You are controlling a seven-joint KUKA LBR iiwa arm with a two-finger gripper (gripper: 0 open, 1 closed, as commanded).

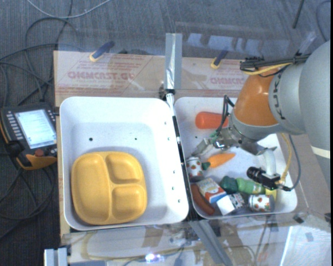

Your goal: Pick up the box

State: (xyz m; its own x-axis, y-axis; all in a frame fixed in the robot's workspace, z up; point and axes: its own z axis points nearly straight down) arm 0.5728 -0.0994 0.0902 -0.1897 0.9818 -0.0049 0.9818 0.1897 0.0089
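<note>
A small box (211, 188) with an orange, white and blue print lies near the front of the right bin (288, 204), packed among other items. A second white and blue box (228, 203) sits just to its front right. My gripper (212, 144) hangs in the middle of the right bin, below the arm's orange band (260, 101). It is behind the box, just above a small orange carrot (222, 159). Nothing shows in its grasp.
The right bin also holds a bigger orange carrot (208, 119), a green bottle (242, 184), a white bottle (269, 160), a red sausage (202, 200) and a small round red-and-white toy (194, 166). A yellow compartment tray (108, 187) lies in the left bin (100, 112).
</note>
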